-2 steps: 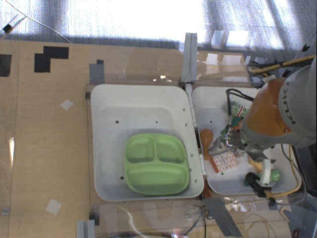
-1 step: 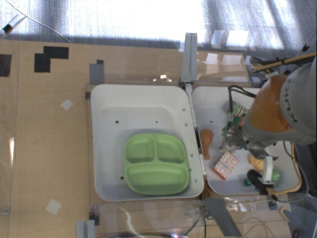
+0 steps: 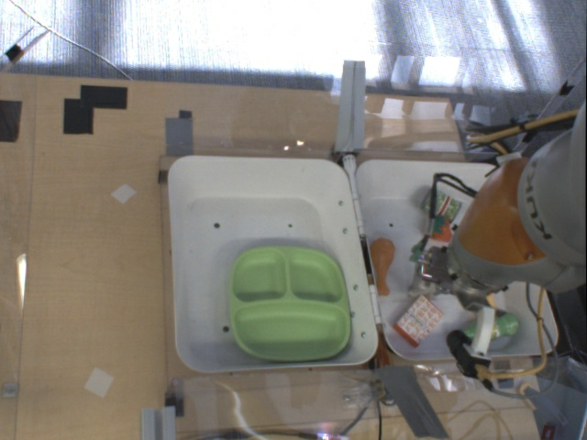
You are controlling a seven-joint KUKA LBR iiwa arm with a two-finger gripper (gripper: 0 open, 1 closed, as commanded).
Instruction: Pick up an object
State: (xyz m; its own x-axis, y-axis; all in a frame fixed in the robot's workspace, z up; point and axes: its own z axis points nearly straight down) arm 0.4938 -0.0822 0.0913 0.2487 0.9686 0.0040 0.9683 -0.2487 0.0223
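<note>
Hovering over the right bin [image 3: 396,211], the tool [image 3: 431,269] has an unreadable grip state.

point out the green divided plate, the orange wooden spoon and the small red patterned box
green divided plate [image 3: 290,302]: camera view, centre divider
orange wooden spoon [image 3: 382,257]: camera view, its bowl
small red patterned box [image 3: 419,320]: camera view, top face

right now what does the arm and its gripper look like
The arm is a thick, rounded grey body with a broad orange band above the wrist. Below the band sits a grey metal wrist section, then the gripper, a small cluster of dark and silvery metal parts. Black and yellow cables run beside the arm near the bench's right side.
</note>
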